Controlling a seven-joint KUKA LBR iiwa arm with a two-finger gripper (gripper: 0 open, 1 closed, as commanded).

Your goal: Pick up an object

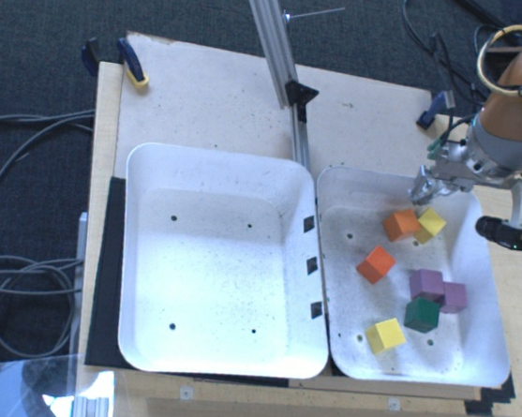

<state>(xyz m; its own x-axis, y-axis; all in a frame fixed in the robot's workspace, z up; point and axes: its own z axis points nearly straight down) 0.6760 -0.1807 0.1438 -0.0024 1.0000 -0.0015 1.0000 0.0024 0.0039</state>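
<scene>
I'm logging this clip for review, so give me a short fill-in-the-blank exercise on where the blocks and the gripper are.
1. All the blocks lie in the ___ bin.
2. The green block touches a ___ block just above it in the view.
3. The gripper hangs over the ___ bin's far edge, near an orange block.
4. The blocks in the bin number ___.

Missing words: right; purple; right; seven

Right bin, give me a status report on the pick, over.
Gripper low over right bin's far end, nothing seen held. Orange block and yellow block just below it, touching. Five more blocks nearer camera, none blocking.
</scene>
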